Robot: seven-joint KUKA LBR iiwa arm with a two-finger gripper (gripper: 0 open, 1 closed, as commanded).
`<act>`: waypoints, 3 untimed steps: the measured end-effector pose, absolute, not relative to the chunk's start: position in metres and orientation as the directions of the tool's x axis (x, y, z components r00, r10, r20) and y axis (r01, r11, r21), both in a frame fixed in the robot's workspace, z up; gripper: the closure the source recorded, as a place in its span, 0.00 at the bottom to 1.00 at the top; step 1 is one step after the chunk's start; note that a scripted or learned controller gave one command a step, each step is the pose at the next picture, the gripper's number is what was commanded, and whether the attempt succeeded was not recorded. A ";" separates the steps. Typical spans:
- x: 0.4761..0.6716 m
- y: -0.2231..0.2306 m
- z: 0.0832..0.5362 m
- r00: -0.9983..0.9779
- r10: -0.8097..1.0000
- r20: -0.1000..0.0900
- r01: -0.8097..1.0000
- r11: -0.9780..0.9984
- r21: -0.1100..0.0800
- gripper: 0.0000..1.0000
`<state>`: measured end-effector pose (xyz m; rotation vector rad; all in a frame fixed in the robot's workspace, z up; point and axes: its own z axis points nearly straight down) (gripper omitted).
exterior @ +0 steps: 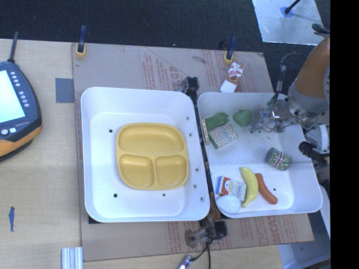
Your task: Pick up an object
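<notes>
Right bin: can near the right wall, open floor around it; banana and carrot crowd the near edge. Hand sits low at the far edge beside a green toy; whether it is clenched or released, I cannot tell.

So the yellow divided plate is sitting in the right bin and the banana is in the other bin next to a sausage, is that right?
Not quite. The camera view shows the yellow divided plate in the left bin, not the right one. The rest holds: the banana lies in the other bin, the right bin, next to the sausage.
</notes>
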<state>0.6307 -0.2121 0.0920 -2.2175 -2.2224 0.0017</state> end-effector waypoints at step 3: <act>0.657 -0.096 0.099 -0.004 1.000 -0.003 1.000 0.004 -0.001 0.00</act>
